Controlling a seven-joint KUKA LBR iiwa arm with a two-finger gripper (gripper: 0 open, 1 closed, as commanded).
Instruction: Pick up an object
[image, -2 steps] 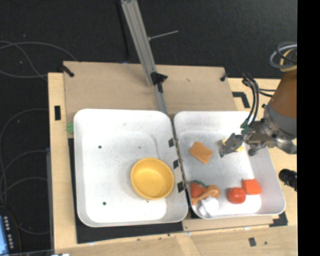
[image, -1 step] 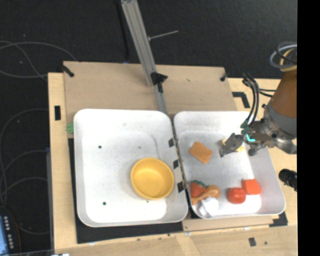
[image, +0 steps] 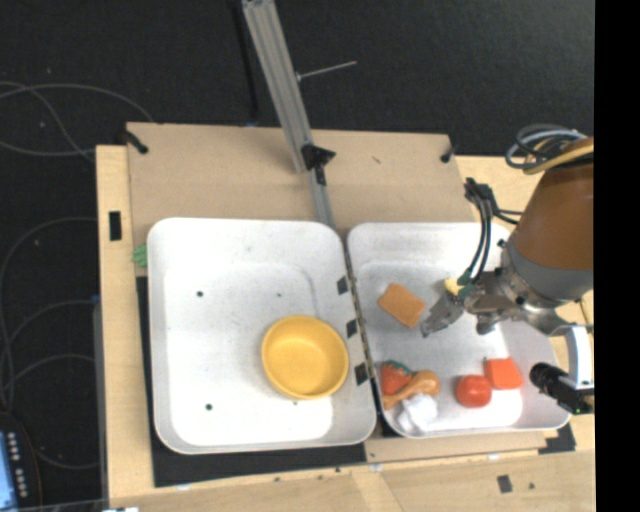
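Black floor with loose cables surrounds a tan bench bearing two white bins — left bin (image: 200, 300) holds a yellow bowl (image: 304, 357) at its near right. Right bin (image: 400, 245) holds an orange block (image: 401, 304) toward the middle; along the near edge sit an orange-and-white clump (image: 410, 390), a red ball (image: 473, 391) and an orange-red cube (image: 504, 373). Gripper (image: 442, 316) hovers just right of the orange block, apparently not touching. Nothing lifted yet — the grasp remains to be done. Whether the pincer is spread or closed, cannot tell.
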